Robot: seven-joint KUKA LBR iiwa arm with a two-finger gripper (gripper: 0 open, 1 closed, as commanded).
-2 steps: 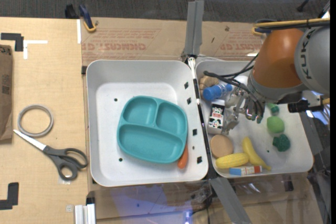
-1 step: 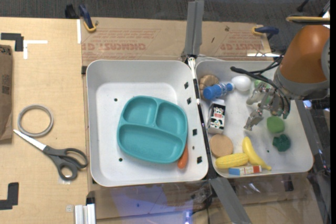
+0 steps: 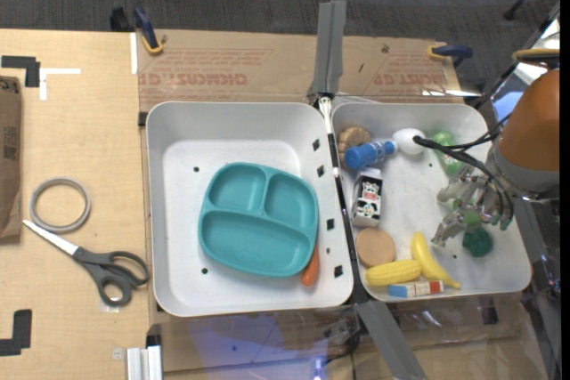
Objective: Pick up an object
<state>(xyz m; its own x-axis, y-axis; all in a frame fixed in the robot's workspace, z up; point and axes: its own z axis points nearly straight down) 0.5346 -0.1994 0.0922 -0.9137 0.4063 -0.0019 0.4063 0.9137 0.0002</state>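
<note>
My gripper point(image 3: 456, 225) hangs low over the right side of the right bin point(image 3: 499, 273), under the grey wrist and orange band. A dark green round object point(image 3: 479, 243) lies just to its right, touching or nearly touching it. Nothing shows held in the gripper. Left of it a yellow banana point(image 3: 431, 259) and a corn cob point(image 3: 392, 272) lie near the bin's front. A small cow-pattern carton point(image 3: 368, 198), a tan disc point(image 3: 375, 246), a blue bottle point(image 3: 366, 154) and a white object point(image 3: 408, 141) lie further left and back.
The left bin point(image 3: 169, 156) holds a teal divided plate point(image 3: 260, 220) with an orange carrot point(image 3: 310, 268) at its front edge. A red and white tube point(image 3: 419, 288) lies at the right bin's front. Scissors point(image 3: 93, 262) and a tape roll point(image 3: 60, 204) rest on the bench at left.
</note>
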